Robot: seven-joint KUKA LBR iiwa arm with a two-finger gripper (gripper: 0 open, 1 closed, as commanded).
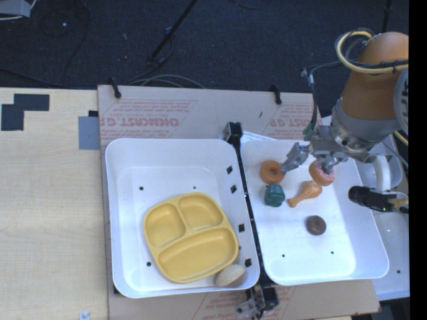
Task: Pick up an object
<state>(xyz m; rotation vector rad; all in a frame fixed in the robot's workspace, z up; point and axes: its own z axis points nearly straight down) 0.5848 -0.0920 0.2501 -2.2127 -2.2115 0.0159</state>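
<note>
The fingers (310, 162) are spread wide apart and hold nothing, hanging over the far side of the right bin (360, 262). Nothing is picked up yet. Below them lie an orange donut (271, 172), a pink donut (321, 174), a green toy (274, 195) and a tan drumstick (305, 193).

Clearly a robotics lab or test workshop, not a home. Shown by the grey and orange industrial arm (370, 92) with loose yellow cable (350, 42) at its top, by two shallow white bins (127, 159) clamped side by side on a printed cardboard sheet (167, 115), by the plain wooden bench (47, 212) with dark grey markers (27, 109) stuck on it, and by black cables (180, 19) lying across the dark carpet floor (267, 32) behind.
</note>
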